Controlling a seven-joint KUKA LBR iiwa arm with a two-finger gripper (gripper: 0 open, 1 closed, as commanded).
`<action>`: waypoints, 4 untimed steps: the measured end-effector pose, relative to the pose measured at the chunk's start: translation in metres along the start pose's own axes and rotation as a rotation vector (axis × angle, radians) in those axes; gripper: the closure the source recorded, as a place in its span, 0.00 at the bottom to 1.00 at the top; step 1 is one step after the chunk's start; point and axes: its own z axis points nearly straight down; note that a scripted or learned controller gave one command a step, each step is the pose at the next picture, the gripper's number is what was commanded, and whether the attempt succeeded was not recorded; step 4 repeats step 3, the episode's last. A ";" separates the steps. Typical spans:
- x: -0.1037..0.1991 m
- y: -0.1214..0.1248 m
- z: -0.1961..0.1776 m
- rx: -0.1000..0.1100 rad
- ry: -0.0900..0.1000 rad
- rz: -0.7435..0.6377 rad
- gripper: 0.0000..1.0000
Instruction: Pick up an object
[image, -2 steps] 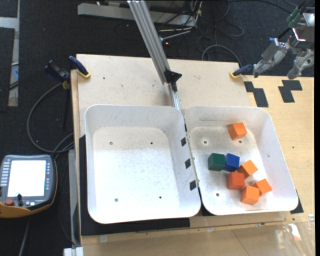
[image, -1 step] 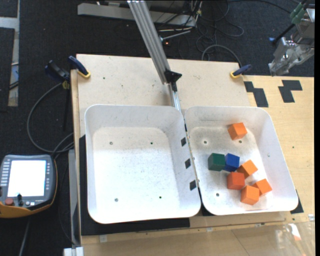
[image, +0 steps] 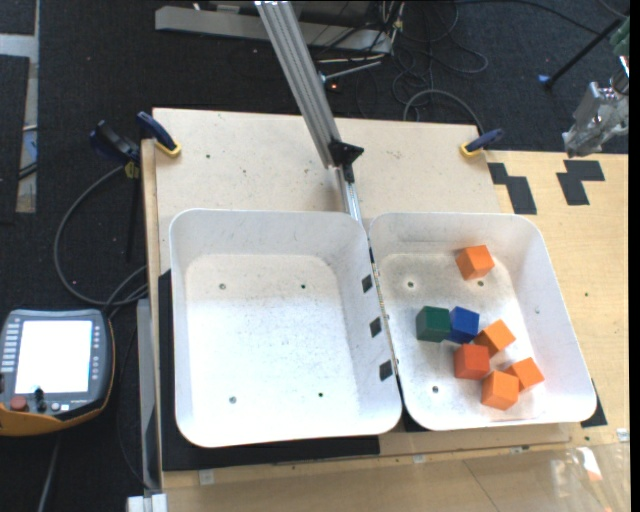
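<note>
Seven blocks lie loose in the right bin, an orange block alone at its 12 o'clock; the gripper, parked at the bench's 2 o'clock in an unreadable state, must next travel over one block and descend.

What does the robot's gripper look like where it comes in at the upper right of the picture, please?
The gripper is a pale grey, metallic-looking assembly with an angular outline and a few darker patches. It is small and blurred here, so any markings or cables on it cannot be made out.
</note>
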 end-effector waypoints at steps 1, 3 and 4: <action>-0.068 0.030 0.000 -0.002 -0.002 0.002 1.00; -0.093 0.048 -0.001 -0.003 -0.001 0.000 1.00; -0.093 0.048 -0.001 -0.003 -0.001 0.000 1.00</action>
